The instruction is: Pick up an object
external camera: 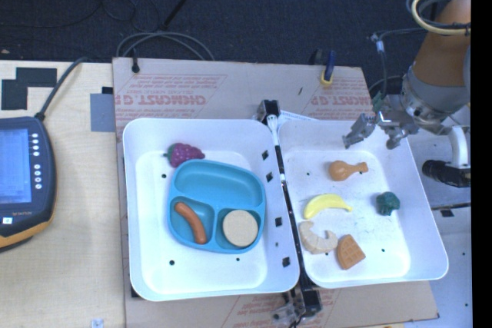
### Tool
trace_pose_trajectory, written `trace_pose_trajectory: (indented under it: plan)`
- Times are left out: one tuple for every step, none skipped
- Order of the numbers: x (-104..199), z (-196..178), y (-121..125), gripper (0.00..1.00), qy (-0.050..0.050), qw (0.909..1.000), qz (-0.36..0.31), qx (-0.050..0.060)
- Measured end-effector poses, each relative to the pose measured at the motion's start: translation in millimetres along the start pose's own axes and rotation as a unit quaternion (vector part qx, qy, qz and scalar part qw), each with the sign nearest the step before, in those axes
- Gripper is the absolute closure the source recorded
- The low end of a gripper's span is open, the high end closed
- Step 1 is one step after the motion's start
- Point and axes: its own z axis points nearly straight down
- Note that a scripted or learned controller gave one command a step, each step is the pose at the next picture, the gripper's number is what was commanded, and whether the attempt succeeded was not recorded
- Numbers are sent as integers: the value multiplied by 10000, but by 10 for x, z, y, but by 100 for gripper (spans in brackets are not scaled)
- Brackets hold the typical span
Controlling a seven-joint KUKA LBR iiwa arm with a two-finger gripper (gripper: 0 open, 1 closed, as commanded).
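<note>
My gripper (pixel 376 136) hangs over the far edge of the right bin (pixel 430 257), fingers spread open with nothing between them. Just below and left of it lies a brown drumstick (pixel 347 169). Nearer the front of this bin are a yellow banana (pixel 327 204), a green broccoli piece (pixel 387 202), a bitten bread slice (pixel 317 239) and an orange cracker (pixel 350 251). In the left bin (pixel 146 257) a blue divided plate (pixel 217 184) holds a sausage (pixel 191 220) and a round biscuit (pixel 240 227). Purple grapes (pixel 184 154) lie beside the plate's far left corner.
The bins meet at a black-clipped ridge (pixel 278 188) and rest on cardboard (pixel 231 88). A teach pendant (pixel 19 173) lies on the wooden bench at the left. A blue and yellow clamp (pixel 329 67) stands at the cardboard's far edge. Cables run across the dark floor behind.
</note>
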Motion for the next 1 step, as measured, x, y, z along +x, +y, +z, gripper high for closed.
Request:
trace_pose_trajectory:
  plan:
    - [654,1249,-252,0,-2,10000,2,-3]
